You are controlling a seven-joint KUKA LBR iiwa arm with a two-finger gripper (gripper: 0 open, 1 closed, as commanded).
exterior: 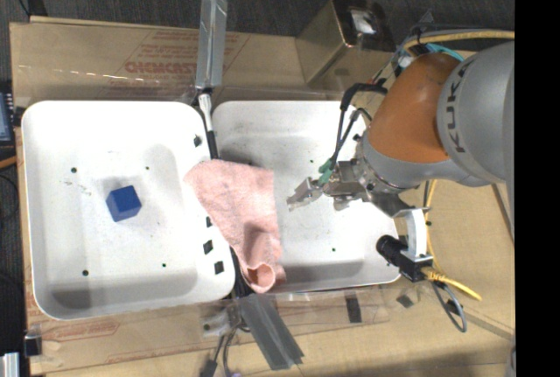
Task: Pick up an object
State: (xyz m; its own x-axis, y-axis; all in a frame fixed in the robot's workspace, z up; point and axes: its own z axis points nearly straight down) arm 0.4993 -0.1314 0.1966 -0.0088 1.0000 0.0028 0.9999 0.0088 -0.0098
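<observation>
A blue cube (pixel 123 202) lies in the left bin (pixel 52 148), left of its middle. A pink cloth (pixel 241 213) is draped over the divider between the bins, with most of it in the right bin (pixel 280 117). My gripper (pixel 297 193) hangs low over the middle of the right bin, just right of the cloth's edge and apart from it. It is open, with nothing between its fingers. The grey arm with its orange band (pixel 411 117) covers the right part of that bin.
A brown cardboard box (pixel 337 38) stands behind the right bin. A grey metal post (pixel 210 43) rises behind the divider. Cardboard sheeting (pixel 105 52) lies under and behind both bins.
</observation>
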